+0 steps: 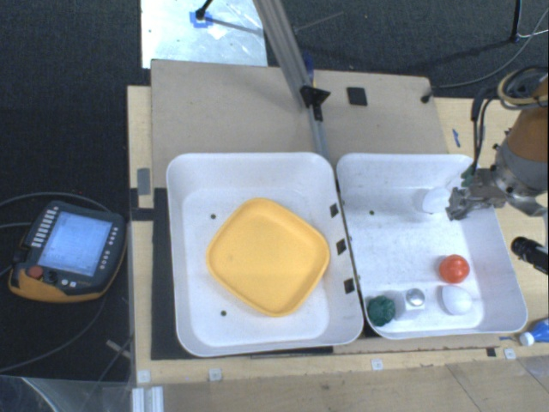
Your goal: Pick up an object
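Your bench carries two white bins point(257, 166). Nearest you in the right bin sit a green ball point(382, 309), silver cap point(415, 298), white egg point(455, 299) and orange ball point(454, 269). Farther back, the gripper point(459, 206) hangs beside a white cup point(433, 200); its grip is unreadable.

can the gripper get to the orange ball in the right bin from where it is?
Probably yes. The gripper sits over the right bin, and the orange ball lies below it in the camera view with open floor between. Its nearest neighbour, the white egg-shaped object, sits just beyond it.
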You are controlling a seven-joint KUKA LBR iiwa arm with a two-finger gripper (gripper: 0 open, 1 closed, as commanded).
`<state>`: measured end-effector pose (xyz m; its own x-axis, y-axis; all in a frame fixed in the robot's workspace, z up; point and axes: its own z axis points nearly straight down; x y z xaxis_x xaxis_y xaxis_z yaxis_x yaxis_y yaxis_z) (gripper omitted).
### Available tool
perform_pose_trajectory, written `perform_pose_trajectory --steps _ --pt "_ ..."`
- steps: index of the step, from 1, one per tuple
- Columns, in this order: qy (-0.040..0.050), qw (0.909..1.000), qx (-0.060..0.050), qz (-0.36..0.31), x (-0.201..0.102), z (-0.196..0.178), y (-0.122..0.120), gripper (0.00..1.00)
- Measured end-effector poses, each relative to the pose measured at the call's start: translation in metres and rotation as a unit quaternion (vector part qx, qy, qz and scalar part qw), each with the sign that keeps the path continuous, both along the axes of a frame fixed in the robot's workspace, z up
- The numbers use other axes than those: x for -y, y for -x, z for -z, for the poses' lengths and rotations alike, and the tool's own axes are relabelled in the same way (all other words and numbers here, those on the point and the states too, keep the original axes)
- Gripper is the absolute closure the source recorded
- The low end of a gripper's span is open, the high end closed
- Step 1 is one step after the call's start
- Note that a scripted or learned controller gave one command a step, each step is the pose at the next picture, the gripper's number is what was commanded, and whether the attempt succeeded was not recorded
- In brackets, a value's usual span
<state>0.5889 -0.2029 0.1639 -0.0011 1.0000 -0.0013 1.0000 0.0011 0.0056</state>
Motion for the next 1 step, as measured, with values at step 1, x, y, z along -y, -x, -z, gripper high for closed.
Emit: perform_pose_trajectory --steps 1 --pt "-0.0001 1.0000 -0.001 0.000 0.0002 -0.0406 -0.0010 1.00"
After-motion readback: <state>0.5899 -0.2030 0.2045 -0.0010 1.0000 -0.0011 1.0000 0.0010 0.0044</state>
